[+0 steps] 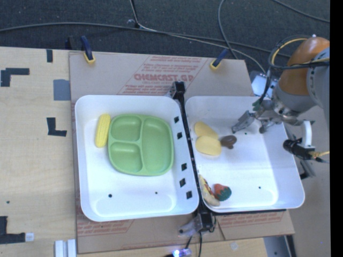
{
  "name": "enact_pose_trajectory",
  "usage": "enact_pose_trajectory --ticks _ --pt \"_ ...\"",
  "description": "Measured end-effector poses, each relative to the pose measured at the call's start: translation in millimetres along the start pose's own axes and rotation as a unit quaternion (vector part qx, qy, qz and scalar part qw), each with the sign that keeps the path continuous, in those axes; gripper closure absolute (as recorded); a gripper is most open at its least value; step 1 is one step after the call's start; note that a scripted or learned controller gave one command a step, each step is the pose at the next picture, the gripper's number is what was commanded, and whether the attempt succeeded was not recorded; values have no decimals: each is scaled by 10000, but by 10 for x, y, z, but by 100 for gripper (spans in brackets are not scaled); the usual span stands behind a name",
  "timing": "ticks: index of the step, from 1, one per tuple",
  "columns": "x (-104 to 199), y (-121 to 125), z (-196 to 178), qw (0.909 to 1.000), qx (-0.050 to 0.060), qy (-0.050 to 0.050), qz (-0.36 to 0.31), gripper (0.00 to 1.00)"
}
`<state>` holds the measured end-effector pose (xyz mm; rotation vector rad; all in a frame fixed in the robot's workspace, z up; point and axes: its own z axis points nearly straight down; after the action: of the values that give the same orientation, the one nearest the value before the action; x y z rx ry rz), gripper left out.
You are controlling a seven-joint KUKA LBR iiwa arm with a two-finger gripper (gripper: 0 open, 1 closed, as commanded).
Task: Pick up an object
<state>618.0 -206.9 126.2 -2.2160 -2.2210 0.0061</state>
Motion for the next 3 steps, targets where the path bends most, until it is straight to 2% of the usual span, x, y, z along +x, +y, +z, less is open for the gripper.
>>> enact_pose_trajectory --ticks 1,2,3 --pt "8 7 430 10000 -29 -14 -2 0" --pt "1 22 289 10000 -55 -30 -6 100" --pt "-22 128 -262 10000 -48 -8 3 100"
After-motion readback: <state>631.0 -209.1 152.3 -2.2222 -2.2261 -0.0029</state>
